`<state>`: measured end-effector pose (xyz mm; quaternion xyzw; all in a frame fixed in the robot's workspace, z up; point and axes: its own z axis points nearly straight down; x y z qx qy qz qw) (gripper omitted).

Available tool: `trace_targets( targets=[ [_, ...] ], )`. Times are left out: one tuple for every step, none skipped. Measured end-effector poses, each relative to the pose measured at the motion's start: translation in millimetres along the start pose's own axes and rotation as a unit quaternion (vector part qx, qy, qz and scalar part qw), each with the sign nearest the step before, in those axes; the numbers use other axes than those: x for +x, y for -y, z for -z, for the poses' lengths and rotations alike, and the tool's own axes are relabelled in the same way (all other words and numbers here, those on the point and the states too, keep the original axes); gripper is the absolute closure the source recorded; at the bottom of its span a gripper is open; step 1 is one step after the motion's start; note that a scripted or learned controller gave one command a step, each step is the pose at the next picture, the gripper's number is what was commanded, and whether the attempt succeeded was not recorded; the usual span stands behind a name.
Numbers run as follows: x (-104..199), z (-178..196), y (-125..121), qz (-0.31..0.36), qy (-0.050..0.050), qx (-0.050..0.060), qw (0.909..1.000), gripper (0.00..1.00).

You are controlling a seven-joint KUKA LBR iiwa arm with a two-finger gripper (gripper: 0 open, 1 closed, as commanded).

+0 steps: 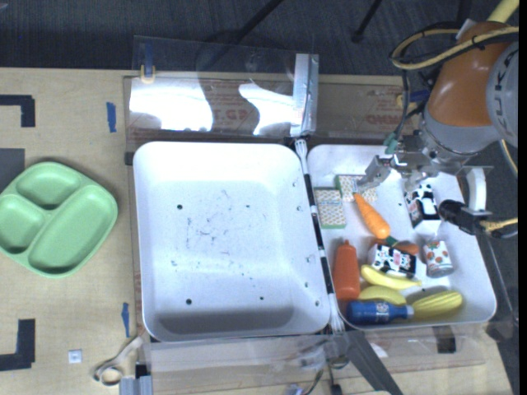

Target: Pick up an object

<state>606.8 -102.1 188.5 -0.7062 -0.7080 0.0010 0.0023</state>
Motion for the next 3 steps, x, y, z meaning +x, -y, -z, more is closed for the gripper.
trace_targets(
  targets=[
    [-24.0, -102.6, 5.0, 0.02, 0.001, -0.004, 0.9998, 0.0],
    [-25.1, -92.3, 4.5, 0.018, 0.0, -0.005, 0.9998, 1.0],
    [-35.2, -44.1, -1.0, 0.011, 0.001, -0.001, 0.9999, 1.0]
  ],
)
